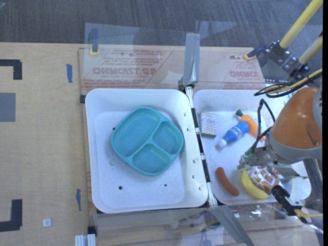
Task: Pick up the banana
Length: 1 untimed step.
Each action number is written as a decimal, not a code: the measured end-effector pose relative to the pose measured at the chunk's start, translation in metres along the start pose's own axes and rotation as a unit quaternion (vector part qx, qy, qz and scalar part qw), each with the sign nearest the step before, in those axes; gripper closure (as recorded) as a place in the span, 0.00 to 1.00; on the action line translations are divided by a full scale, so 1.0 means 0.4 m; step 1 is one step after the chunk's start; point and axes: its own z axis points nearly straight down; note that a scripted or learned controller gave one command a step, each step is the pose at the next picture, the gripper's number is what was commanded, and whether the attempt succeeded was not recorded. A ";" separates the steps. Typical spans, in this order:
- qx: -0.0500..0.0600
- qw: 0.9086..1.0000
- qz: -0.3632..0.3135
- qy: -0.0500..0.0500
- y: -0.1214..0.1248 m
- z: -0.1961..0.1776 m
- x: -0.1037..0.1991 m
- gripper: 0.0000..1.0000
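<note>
You have 2 shallow white bins side by side on the worktop (pixel 41 137). The left bin (pixel 102 106) holds a teal divided plate (pixel 147 140) with 3 compartments, lying tilted near the bin's middle. The right bin (pixel 225 104) holds the rest of the things.

Your banana (pixel 251 186) lies in the right bin near its front edge, a yellow curve partly covered by a brown-and-white patterned item (pixel 265 177) that rests on its right part. Just left of the banana you see a red-brown sausage (pixel 227 181) lying at a slant, apart from it. Further back sits a small blue and white bottle (pixel 233 134) with its white cap pointing to the front left, and touching its rear end is an orange carrot (pixel 248 122) with a green top. A small pale patterned packet (pixel 208 123) lies close to the bin's left wall.

The arm (pixel 300 122) reaches in from the right, its orange band over the right bin's right side. The gripper (pixel 254 160) hangs just above the banana's back end, close to the patterned item. You cannot tell how its jaws stand, since cables and the wrist blur them, and nothing can be made out between them
</note>
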 end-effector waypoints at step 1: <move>0.000 1.000 0.000 0.000 0.000 0.000 0.001 0.00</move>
